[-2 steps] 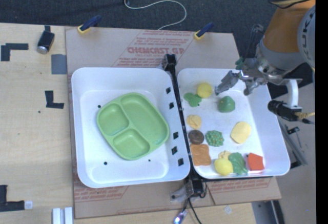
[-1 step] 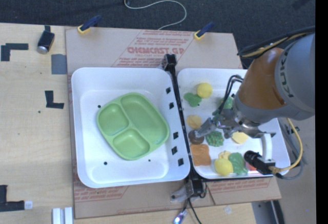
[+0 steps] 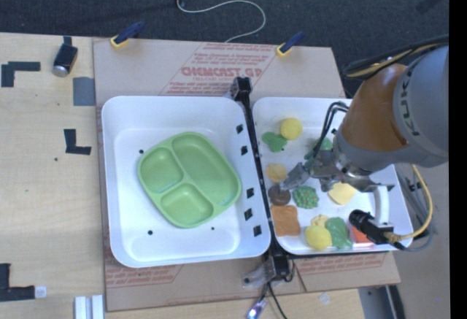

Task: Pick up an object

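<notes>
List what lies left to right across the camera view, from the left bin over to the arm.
Green tray → black divider → brown disc → dark green piece → pale yellow piece → arm

Both bins: left bin point(image 3: 120, 164) and right bin point(image 3: 310, 107) look like smooth white plastic with a slight sheen. Divided green tray point(image 3: 188, 179) is matt plastic. Base under bins is brown cardboard sheet point(image 3: 211, 69), printed red. Bench point(image 3: 44, 201) is pale wood-look board. Arm point(image 3: 398, 117) has a glossy orange and grey shell.
</notes>
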